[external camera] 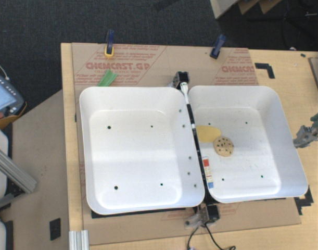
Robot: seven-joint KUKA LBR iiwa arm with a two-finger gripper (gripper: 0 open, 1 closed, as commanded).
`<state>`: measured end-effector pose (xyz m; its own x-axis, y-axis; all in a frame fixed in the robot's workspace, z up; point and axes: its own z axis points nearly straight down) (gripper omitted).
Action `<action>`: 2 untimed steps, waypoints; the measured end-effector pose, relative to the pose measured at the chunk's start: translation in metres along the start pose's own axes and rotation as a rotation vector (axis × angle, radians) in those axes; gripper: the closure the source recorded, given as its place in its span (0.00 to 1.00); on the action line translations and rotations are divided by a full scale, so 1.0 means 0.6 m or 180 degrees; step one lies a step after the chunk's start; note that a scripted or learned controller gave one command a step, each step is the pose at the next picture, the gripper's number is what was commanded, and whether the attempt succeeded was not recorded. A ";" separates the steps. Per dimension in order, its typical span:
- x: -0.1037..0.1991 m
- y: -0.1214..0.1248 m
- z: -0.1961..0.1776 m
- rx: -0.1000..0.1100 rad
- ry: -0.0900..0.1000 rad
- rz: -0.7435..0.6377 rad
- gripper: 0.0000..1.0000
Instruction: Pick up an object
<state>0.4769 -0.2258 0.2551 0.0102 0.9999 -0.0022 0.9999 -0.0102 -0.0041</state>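
Dark carpet around a cardboard-topped table

Dark floor (54, 14) fills the frame's top; the table (148, 61) carries clamps (110, 43) along its upper edge.

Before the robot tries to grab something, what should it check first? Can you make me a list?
1. Something to pick: ok, a cookie and a yellow piece lie in the right bin.
2. Cookie free to grab: ok, nothing on top, yellow piece just beside it.
3. Gripper near the objects: not ok, it sits at the right bin's outer edge.
4. Fingers ready: cannot tell.
5. Small card out of the way: ok, it lies by the divider.
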 end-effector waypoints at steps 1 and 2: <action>0.128 0.127 0.007 -0.0032 0.0010 -0.0064 1.00; 0.071 0.027 0.034 0.0005 0.0009 -0.0015 1.00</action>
<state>0.4934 -0.1832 0.2343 0.0055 1.0000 0.0005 1.0000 -0.0055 -0.0056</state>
